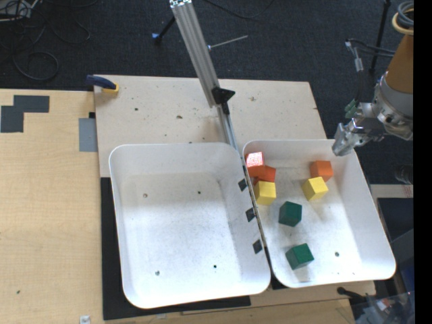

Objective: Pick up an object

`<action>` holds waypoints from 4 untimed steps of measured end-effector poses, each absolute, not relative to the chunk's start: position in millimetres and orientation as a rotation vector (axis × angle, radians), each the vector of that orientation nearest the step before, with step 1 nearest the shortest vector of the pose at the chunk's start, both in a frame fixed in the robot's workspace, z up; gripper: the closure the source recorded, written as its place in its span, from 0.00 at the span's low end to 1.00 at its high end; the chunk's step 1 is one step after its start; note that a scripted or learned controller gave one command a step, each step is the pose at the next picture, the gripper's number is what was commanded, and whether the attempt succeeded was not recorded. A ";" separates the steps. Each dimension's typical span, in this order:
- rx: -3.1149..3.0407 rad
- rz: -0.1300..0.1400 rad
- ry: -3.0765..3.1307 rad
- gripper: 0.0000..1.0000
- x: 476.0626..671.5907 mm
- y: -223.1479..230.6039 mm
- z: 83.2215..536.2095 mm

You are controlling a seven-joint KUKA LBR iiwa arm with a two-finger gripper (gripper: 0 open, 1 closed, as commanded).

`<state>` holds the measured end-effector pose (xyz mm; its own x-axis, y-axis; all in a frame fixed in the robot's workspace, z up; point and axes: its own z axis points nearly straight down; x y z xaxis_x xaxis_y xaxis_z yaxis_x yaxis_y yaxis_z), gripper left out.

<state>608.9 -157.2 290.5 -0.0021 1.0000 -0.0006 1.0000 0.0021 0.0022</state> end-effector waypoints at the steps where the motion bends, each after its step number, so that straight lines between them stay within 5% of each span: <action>1: 2.219 0.000 2.229 1.00 596.0 -103.9 290.0; 4: 2.220 -0.003 2.230 1.00 571.4 47.7 266.2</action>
